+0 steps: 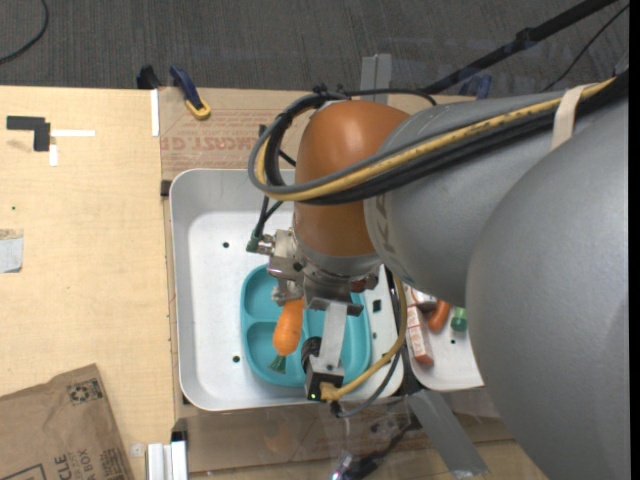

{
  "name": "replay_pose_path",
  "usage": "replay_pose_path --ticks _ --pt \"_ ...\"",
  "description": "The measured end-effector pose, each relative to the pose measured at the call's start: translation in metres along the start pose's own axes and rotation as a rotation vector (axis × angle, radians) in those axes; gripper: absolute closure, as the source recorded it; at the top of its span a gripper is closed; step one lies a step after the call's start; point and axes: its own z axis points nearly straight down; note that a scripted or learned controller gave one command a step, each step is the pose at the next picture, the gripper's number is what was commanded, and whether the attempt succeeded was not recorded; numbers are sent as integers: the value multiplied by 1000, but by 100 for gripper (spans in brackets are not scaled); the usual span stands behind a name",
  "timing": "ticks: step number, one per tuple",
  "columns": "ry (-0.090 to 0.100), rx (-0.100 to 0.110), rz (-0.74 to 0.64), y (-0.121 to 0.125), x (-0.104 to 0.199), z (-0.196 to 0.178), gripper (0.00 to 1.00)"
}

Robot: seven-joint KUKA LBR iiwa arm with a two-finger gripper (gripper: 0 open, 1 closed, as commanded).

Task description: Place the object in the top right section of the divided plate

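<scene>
A teal divided plate lies in the left white bin, and the arm covers much of it. An orange carrot-shaped object sits over the plate's middle, by the dividing ridge, with a green end at its lower tip. My gripper hangs directly over the plate, right against the upper end of the orange object. The wrist hides where they meet, so whether the object is held or just lying on the plate is unclear.
The orange-banded wrist and grey arm cover most of the right bin. There, a red-and-white packet, a small orange-red item and a green piece peek out. Cardboard lies on the bench at left.
</scene>
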Motion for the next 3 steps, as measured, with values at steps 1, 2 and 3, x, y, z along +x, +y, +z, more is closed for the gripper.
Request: replay_pose_path --ticks 1,2,3 --pt "2 -3 315 13 -52 -46 100" --pt "0 0 275 0 0 -15 100" --pt "-8 4 273 1 -1 -21 100"
